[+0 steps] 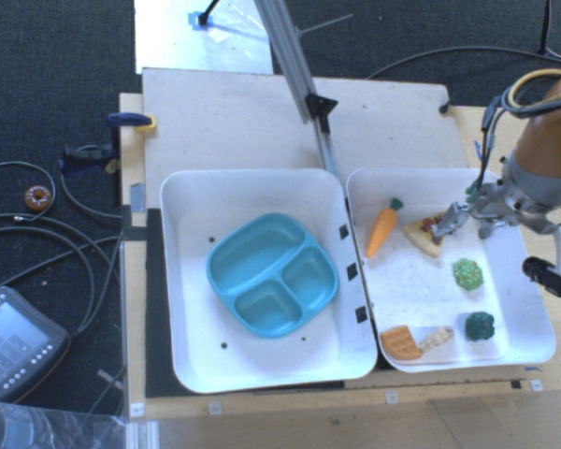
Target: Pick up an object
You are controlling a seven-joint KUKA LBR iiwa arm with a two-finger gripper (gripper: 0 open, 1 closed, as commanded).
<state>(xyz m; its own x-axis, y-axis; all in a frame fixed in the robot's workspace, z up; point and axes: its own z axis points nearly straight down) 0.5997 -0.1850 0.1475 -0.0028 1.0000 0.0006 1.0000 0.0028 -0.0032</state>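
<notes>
Two white bins sit on a wooden bench (224, 120) over dark carpet. The left bin (192, 344) holds a blue plate (272, 274) with three parts. The right bin (533, 330) holds a toy carrot (381, 229), green ball (467, 273), broccoli (480, 325) and waffle (401, 342). The gripper (453, 219) touches the pizza slice (424, 234).

Tool (455, 219) over pizza slice (424, 235) in right bin (542, 325); carrot (381, 228) beside.

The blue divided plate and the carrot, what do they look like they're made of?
Blue divided plate: likely hard plastic, smooth with a slight sheen, its three compartments moulded in one even colour. Carrot: probably toy plastic or rubber, matte flat orange with a green top; too small to be sure.
</notes>
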